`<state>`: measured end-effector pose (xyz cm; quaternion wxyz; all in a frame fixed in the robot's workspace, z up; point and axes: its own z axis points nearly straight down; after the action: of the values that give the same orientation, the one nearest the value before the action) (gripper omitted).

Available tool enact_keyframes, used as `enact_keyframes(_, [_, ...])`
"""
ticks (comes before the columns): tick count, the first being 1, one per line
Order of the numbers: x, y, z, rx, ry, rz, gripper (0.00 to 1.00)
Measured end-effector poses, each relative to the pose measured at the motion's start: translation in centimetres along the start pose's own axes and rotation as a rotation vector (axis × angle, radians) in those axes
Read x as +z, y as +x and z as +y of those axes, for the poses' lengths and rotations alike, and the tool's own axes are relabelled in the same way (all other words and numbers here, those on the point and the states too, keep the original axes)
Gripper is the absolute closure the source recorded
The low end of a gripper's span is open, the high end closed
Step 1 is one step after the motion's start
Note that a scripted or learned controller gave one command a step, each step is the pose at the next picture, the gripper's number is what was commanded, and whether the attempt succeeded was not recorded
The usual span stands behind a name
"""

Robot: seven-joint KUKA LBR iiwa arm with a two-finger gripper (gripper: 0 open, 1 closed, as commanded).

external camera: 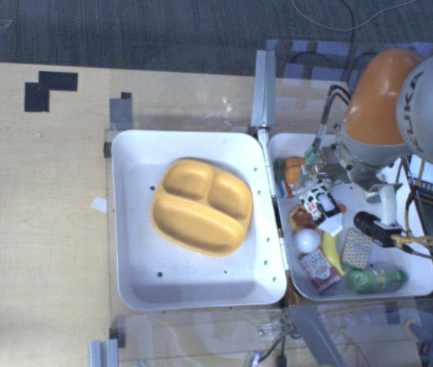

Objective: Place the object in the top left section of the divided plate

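Plate [201,206] is lying in the left bin [136,266]: yellow, three sections, turned slightly, nothing sitting in it. Target section [189,179] is the small one at its upper left. Which item is meant for it, cannot tell.

Gripper [317,176] is hovering over the upper left of the right bin [423,285], near the orange item [294,165] and just above the black-and-white toy [318,203]. Cannot tell how far it is open or whether it is holding anything, since the wrist is hiding it.

Right bin is holding a crowd, most of it touching:
- white ball [306,240]
- banana [331,252]
- maroon packet [320,271]
- green bottle [374,280]
- checkered pouch [356,248]

Judging the step as grasping. It is calling for one item taken alone, so going straight down on a piece with free sides, then lifting clear of the bin walls before crossing. Release is needing to be low over the upper-left section, inside the ridge. Otherwise the item is risking a roll into the neighbouring section.
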<state>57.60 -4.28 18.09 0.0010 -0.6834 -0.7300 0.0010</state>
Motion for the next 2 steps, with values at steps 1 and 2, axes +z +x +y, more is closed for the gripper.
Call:
enact_keyframes(1, [-0.1,4.1,1.5,-0.152,-0.002,0.0,1.0])
enact_keyframes(2, [0.0,11.9,5.2,-0.242,-0.001,0.0,1.0])
